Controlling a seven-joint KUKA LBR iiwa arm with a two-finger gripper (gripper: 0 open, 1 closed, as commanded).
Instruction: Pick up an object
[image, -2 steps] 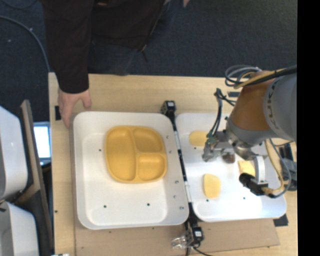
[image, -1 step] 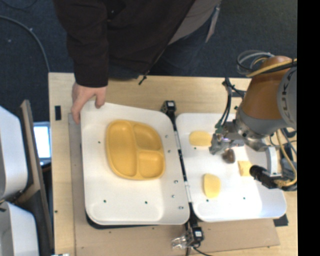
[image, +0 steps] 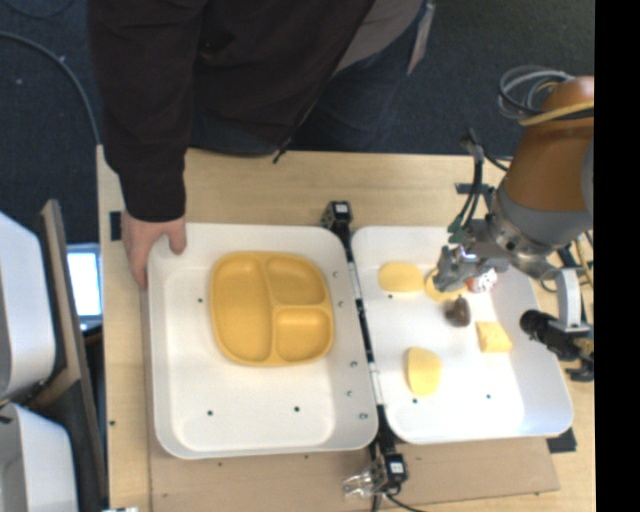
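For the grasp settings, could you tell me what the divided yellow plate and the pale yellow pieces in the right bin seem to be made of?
Divided plate: probably moulded plastic, smooth with a soft sheen and rounded compartment walls. Yellow pieces: matte, even colour, likely plastic or foam toy food; the look leaves it open.

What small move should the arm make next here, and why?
Probably a short descent onto the nearest piece. The gripper hangs low over the right bin, at the edge of a yellow piece and just above a small dark object. Nothing is visibly held, so lowering straight down seems the likeliest way to a pick.
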